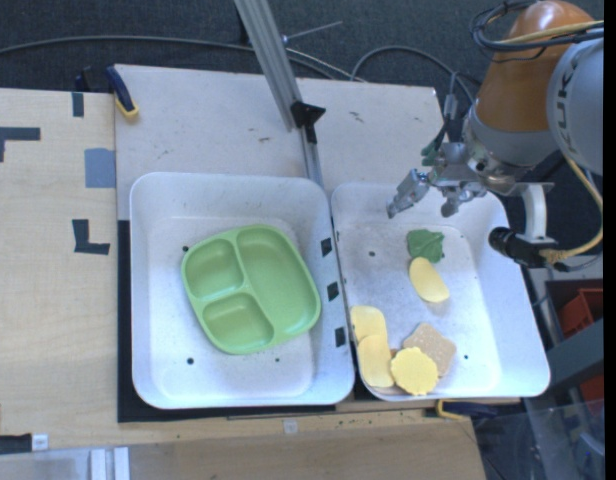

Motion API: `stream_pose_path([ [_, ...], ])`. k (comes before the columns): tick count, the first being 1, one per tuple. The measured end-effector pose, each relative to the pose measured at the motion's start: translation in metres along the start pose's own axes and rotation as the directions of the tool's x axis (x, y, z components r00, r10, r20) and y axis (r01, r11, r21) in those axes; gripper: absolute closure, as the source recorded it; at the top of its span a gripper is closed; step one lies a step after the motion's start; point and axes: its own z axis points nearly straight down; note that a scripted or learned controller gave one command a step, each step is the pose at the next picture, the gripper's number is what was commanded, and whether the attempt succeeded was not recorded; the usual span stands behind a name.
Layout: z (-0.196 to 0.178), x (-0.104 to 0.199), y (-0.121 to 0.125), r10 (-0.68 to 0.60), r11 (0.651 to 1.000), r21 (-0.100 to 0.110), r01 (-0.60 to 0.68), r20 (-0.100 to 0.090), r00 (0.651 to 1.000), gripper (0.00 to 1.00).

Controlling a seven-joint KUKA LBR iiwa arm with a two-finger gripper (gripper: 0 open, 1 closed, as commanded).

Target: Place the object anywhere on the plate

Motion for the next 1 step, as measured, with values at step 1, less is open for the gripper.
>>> stream_pose_path([
  [1,-0.0001,-0.0001,0.0000,0.000,1.000,0.000,0.000,0.000,1.000,0.00],
])
